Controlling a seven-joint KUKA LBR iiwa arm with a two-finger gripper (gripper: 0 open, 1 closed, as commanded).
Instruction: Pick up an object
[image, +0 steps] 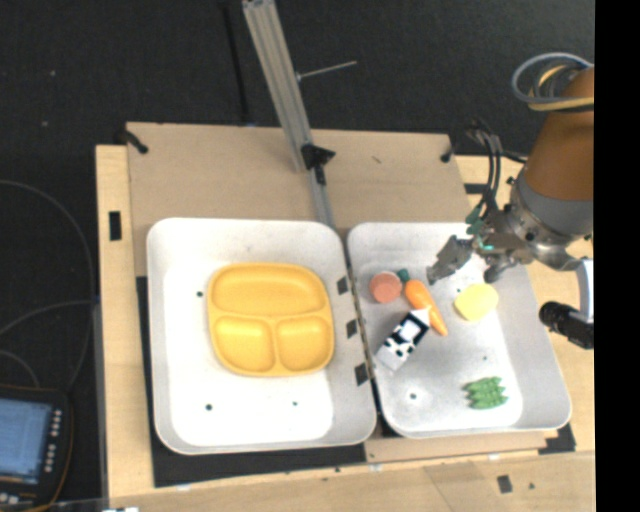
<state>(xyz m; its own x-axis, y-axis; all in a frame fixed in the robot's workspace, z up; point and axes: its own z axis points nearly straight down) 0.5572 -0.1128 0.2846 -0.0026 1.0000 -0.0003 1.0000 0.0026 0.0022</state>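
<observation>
1. two shallow white bins sit side by side on the bench; the left bin carries a yellow divided tray with one long compartment at the back and two smaller ones in front.
2. the right bin has all the small pieces: a pinkish round piece, an orange carrot just beside it, a black-and-white carton lying tilted near the bin's left wall, a pale yellow piece to the right of the carrot, and a green bumpy piece alone toward the front right.
3. a small dark green bit sits at the carrot's upper end, touching or nearly so.
4. the arm comes in from the right, and the gripper hangs over the back of the right bin, above and between the carrot and the yellow piece.
5. its two fingers are spread apart with nothing between them, so nothing is held.
6. a slanted metal pole rises from behind the bins.
</observation>
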